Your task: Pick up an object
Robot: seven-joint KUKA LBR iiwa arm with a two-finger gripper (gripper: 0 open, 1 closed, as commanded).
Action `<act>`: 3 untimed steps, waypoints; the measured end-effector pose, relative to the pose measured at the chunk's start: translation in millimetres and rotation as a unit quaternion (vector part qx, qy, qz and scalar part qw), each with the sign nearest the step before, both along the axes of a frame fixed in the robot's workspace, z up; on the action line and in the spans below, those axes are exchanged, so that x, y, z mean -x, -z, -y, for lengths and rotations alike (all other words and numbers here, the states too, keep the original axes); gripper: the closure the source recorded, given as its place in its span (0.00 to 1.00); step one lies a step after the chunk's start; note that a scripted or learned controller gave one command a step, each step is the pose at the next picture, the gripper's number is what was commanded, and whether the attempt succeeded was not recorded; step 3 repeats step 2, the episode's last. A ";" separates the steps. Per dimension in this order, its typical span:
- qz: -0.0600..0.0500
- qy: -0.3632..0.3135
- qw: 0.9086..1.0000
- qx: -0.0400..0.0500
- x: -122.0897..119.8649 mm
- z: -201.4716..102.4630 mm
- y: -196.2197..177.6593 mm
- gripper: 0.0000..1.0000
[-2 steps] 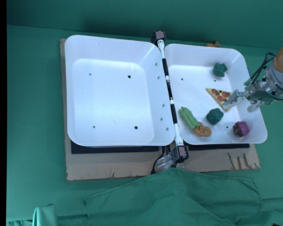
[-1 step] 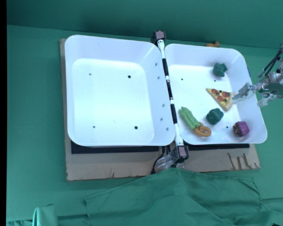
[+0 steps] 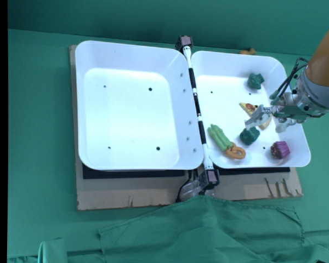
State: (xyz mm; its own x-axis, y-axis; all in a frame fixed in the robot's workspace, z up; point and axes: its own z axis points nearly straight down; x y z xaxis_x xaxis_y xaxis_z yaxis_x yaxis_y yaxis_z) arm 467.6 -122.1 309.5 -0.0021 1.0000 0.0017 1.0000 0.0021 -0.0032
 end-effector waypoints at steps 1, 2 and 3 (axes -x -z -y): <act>-0.001 0.001 1.000 0.001 -71.3 -6.6 76.8 0.00; 0.004 0.001 1.000 0.001 -18.0 -46.1 13.6 0.00; 0.004 0.001 1.000 0.001 -18.0 -46.1 13.6 0.00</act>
